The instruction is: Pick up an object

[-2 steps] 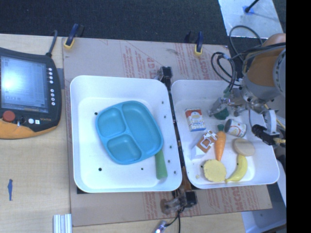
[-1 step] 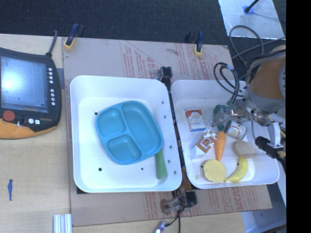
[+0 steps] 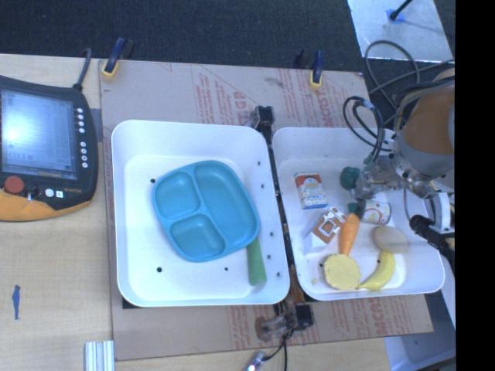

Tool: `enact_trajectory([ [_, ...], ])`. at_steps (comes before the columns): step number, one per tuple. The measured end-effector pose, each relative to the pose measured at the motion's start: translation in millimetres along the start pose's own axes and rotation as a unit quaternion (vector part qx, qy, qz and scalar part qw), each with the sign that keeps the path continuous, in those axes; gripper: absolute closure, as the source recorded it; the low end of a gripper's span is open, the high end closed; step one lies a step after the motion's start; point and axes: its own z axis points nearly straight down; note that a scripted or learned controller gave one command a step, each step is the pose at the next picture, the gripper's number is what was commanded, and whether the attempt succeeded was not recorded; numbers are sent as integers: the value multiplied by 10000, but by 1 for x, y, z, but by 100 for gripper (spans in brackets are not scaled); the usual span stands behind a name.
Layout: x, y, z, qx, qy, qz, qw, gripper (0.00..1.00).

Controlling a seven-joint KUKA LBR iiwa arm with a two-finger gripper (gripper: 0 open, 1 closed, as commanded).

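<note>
Tool [image 3: 357, 193] hovering in right bin [image 3: 433, 283] near its far edge, just above carrot [image 3: 349, 233] and small cartons; finger state not discernible; banana [image 3: 380, 272] lying near front edge

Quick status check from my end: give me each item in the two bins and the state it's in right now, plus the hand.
Blue divided plate: flat, left bin.
Green stick: lying beside the plate.
Small carton: lying flat, right bin.
Carrot: lying loose.
Banana: lying by the front wall.
Yellow round slice: flat, touching banana.
Hand: low over right bin, grip unclear.
</note>
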Motion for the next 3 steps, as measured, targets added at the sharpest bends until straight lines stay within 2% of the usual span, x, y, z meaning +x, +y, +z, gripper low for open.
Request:
enact_trajectory([
  [1,0,0,0,2,-2,-1,10000,0],
  [2,21,24,10,-21,3,2,10000,0],
  [3,-25,51,-40,-24,11,23,10000,0],
])
